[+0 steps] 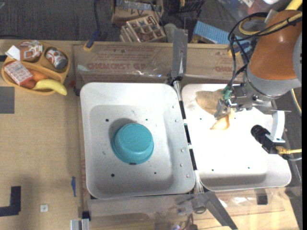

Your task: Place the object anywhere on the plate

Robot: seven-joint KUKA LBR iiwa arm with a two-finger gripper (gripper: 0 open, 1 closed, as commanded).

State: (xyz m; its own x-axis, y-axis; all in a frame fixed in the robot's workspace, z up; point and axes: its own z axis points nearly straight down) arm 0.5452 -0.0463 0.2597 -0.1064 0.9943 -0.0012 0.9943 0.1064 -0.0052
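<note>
Claw (224, 108) over right bin (240, 171), grip state unclear; teal plate (133, 143) in left bin (96, 104).

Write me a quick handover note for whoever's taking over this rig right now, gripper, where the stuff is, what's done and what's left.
Gripper: low over the right bin, near its back-left part, right at a small tan object. Whether it grips the object cannot be told from this view.
A larger tan piece lies just behind it in the same bin.
Teal plate: in the middle of the left bin, nothing on it.
Done: arm has reached the object.
Left: secure the object, carry it across the divider, set it on the teal plate.
</note>
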